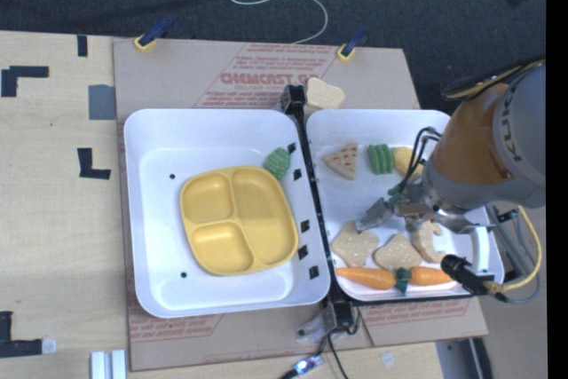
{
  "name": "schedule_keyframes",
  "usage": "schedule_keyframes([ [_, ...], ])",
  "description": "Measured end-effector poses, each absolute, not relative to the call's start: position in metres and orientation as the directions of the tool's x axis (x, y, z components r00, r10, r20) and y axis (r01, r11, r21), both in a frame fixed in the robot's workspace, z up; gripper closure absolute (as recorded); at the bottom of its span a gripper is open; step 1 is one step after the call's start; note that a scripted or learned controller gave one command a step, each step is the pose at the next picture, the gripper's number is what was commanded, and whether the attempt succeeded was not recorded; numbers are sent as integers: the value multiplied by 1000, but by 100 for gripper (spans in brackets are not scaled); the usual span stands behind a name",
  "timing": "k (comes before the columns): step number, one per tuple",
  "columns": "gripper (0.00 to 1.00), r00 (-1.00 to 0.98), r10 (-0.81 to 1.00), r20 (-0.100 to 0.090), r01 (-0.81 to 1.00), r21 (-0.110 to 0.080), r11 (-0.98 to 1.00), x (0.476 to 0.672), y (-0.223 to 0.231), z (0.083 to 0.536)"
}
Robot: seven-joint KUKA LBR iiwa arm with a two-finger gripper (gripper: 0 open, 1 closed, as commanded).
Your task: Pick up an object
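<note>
The hand (383,214) is seen low in the right bin (377,117), its opening impossible to judge, and for a clean pick it should be centred over the heart-shaped biscuit (353,247) just below it before being closed.

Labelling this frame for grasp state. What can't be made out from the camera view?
- End effector: small and dark over the right white bin; open or shut can't be told.
- Pale heart-shaped toy biscuits: partly covered by the grey arm with its orange band, so their count is unclear.
- Yellow toy piece: cut by the arm's cable; shape unclear.
</note>
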State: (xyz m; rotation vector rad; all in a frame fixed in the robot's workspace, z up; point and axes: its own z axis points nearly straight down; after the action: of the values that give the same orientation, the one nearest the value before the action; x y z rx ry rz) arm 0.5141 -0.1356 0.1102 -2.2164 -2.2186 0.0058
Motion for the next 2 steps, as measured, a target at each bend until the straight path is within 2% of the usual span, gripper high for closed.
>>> schedule_keyframes([
  [1,0,-1,1000,0,1000,-2,1,514,-135,84],
  [2,100,-3,1000,4,1000,3,3,517,-133,98],
])
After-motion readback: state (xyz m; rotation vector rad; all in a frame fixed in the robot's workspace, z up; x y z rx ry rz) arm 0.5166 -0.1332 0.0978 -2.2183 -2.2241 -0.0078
